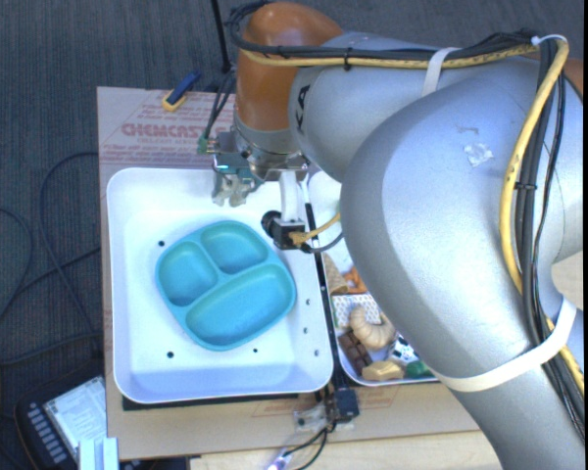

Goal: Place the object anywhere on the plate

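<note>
Blue plate [225,282] lies bare in our left bin [137,360]. Our claw [232,192] hovers beyond it; grip impossible to tell. Toys crowd the arm-shadowed right bin [372,375].

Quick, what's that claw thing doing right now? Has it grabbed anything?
Gripper: it hangs over the far edge of the left bin, above the blue plate; its grip cannot be told from this view.

The arm [441,184] hides most of the right bin [345,360], leaving a few small objects [372,336] too jumbled to name. The hand [233,192], at twelve o'clock of the plate [225,284], is too small to read.
</note>
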